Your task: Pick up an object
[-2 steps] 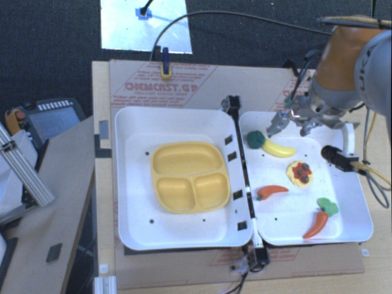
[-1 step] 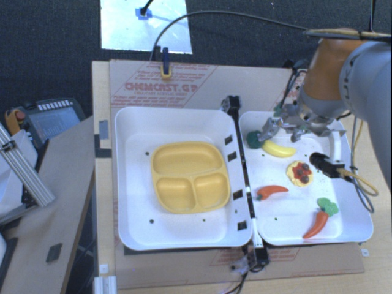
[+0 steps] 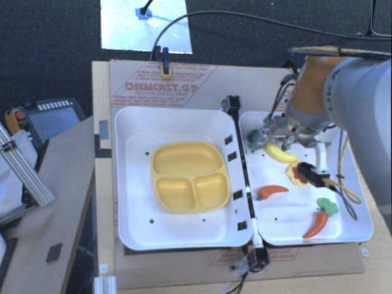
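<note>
the banana (image 3: pixel 280 154) lies in the right bin (image 3: pixel 358 228), near its back left corner, slanting down to the right. the gripper (image 3: pixel 267 137) hangs just over the banana's upper end; whether it is wide or narrow cannot be told. in front of the banana lie a small red pepper (image 3: pixel 271 192) and a carrot (image 3: pixel 317 222) with a green top, well apart. the left bin (image 3: pixel 131 164) on the worktop holds a yellow divided plate (image 3: pixel 187 176).

Bright, even light falls from overhead; the shiny silver square sheet (image 3: pixel 146 17) at eleven o'clock glares, and the big grey robot arm (image 3: pixel 361 94) near three o'clock looks blurred.
</note>
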{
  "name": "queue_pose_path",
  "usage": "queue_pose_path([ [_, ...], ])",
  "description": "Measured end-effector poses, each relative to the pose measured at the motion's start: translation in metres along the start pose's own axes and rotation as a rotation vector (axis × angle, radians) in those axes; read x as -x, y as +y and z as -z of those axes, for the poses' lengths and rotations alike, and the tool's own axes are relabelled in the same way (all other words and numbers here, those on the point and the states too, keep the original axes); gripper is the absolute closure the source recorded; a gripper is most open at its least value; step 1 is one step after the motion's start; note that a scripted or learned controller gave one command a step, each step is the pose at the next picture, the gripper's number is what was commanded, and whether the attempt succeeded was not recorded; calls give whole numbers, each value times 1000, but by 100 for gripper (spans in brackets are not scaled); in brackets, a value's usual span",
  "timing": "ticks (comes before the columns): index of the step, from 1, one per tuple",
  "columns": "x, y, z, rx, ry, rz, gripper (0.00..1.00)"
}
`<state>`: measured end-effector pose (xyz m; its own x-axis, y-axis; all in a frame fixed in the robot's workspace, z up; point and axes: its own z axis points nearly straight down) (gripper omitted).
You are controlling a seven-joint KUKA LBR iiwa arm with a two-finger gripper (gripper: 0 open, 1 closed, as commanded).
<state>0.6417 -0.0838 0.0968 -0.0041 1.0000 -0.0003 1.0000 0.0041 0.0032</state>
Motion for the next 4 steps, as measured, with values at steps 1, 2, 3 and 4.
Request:
queue_pose_path([
  [1,0,0,9,-1,0,0,100],
  [2,4,4,71,1,0,-1,100],
  [3,7,4,133,0,0,0,100],
  [4,8,16,189,3,-1,1,100],
])
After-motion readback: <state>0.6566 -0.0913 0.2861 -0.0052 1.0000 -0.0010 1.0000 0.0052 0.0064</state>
